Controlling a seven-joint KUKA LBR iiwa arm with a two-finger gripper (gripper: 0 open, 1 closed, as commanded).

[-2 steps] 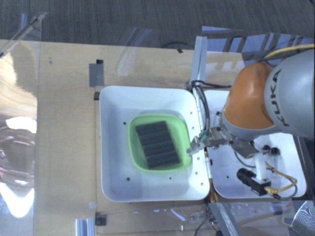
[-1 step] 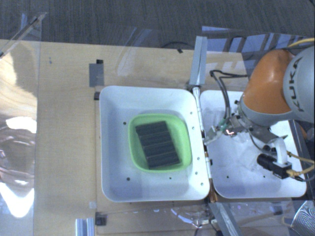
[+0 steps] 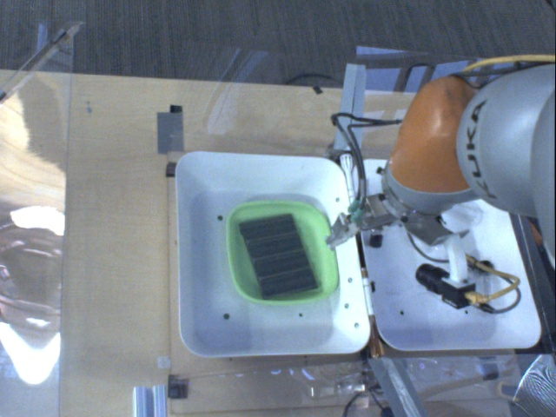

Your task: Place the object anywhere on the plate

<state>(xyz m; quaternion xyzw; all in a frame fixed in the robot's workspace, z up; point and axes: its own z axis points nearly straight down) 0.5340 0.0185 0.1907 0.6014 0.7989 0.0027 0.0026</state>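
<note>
Left of the gripper (image 3: pixel 340 231), whose state I cannot tell, a dark ridged block (image 3: pixel 278 256) lies on the green plate (image 3: pixel 236 241). The arm (image 3: pixel 486 137) reads "KUKA".

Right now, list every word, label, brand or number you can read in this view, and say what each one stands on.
"KUKA": reads vertically on the grey arm casing, just right of the orange band; its upper letters show clearest.
No readable text on the green plate, the dark ridged object lying on it, or the white bins.
</note>
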